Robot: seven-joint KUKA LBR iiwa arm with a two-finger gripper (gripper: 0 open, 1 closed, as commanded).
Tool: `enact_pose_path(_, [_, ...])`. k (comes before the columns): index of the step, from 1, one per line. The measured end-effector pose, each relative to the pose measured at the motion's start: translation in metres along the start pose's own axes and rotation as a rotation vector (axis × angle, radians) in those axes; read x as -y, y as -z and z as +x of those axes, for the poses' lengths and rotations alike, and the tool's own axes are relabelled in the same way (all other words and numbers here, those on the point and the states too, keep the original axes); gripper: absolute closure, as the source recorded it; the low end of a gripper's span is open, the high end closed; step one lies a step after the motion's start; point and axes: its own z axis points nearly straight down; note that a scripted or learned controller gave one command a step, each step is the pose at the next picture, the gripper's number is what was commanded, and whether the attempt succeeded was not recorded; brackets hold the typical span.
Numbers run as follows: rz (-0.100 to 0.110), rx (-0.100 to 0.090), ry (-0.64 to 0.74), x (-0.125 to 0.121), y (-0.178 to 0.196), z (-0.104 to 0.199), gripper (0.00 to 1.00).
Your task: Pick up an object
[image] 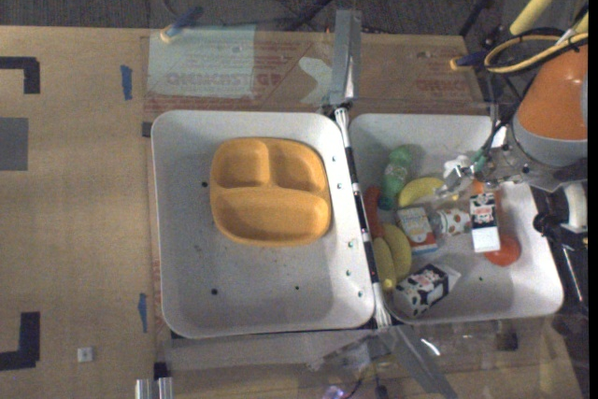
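Two shallow white bins are sitting side by side on the worktop point(75, 201), and the end effector point(467, 171) is hanging over the right bin point(523, 294), close to its far right part. The arm point(553, 112) is reaching in from the right, its orange band showing above the wrist. Whether the end effector is spread or pressed together cannot be told here; the tip is small and blurred against the clutter.

Just below the end effector a small white carton with red print point(484, 221) is lying, with an orange-red piece point(505, 252) beside it toward the bin's right wall. Immediately to its left a yellow banana-like item point(420, 191) is lying, and farther left a green bottle point(396, 165) is standing near the divider between the bins. Below and to the left, a small patterned can point(432, 224) is resting beside a yellow fruit point(396, 249), and nearer the front rim a black-and-white cow-print carton point(425, 287) is lying tilted.

The objects are crowding the left half of this bin, leaving bare white floor toward its front right corner, below the end effector.

Well to the left, across the divider, the left bin point(187, 294) is holding an orange divided plate point(271, 192), with open floor surrounding it on every side.
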Motion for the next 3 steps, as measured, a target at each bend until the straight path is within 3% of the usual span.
enact_pose_path(1, [0.010,0.001,-0.144,-0.045,-0.022,-0.019,0.00])
enact_pose_path(2, [0.016,0.004,-0.141,-0.044,-0.014,-0.019,1.00])
enact_pose_path(3, [0.009,0.004,-0.123,-0.074,0.095,0.026,1.00])
